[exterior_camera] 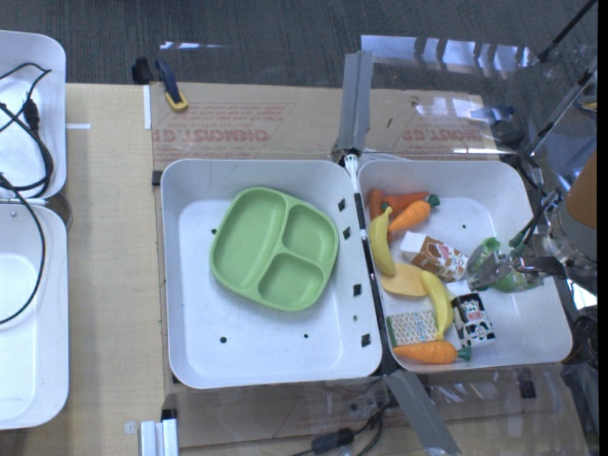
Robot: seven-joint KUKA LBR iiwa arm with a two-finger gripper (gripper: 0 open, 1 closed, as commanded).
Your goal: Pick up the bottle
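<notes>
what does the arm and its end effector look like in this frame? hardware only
At the right edge, an orange band tops the grey wrist. Below it a slim metallic gripper with dark rods or cables reaches over the right bin, by a green bottle. Its tip is too small and blurred for detail.

The end effector (496, 272) overlaps the green bottle (501, 266), fingers too blurred to read

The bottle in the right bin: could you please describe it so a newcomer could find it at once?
Start at the right bin, the one with the toy food. Near its right wall lies the bottle, green and see-through, with the gripper at it. Its neighbours are opaque: yellow bananas, orange carrots and printed cartons.
</notes>
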